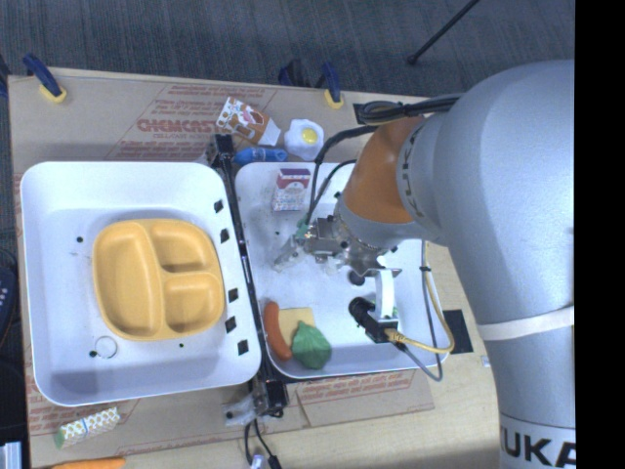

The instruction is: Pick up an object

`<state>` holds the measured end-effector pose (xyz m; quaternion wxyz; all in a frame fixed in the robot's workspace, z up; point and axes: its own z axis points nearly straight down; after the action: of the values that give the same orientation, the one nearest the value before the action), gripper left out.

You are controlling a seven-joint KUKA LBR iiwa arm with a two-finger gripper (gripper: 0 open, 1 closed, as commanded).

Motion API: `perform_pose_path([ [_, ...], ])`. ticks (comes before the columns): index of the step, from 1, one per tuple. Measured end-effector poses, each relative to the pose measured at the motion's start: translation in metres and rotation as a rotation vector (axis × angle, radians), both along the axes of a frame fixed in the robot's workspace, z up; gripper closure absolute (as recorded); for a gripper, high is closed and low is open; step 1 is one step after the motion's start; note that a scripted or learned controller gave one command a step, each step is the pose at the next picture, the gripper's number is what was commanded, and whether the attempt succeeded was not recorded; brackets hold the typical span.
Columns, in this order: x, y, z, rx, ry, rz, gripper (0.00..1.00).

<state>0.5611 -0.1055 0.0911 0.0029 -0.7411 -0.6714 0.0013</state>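
Carton [290, 190] just beside end effector [293, 252]

Robotics lab or test cell, most likely. A grey industrial arm [508, 223] with an orange band reaches over a bench covered in flattened printed cardboard [166, 125], which blue clamps [44, 78] pin at the edge. Two white bins [39, 291] sit side by side holding toy food and a yellow divided tray [156, 277]; dark carpet [195, 18] and what may be a tripod leg [459, 18] beyond.
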Motion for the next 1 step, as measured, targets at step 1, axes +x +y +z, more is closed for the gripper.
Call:
perform_pose_path([
  [1, 0.0957, -0.0086, 0.0009, -0.001, -0.004, 0.153, 0.00],
])
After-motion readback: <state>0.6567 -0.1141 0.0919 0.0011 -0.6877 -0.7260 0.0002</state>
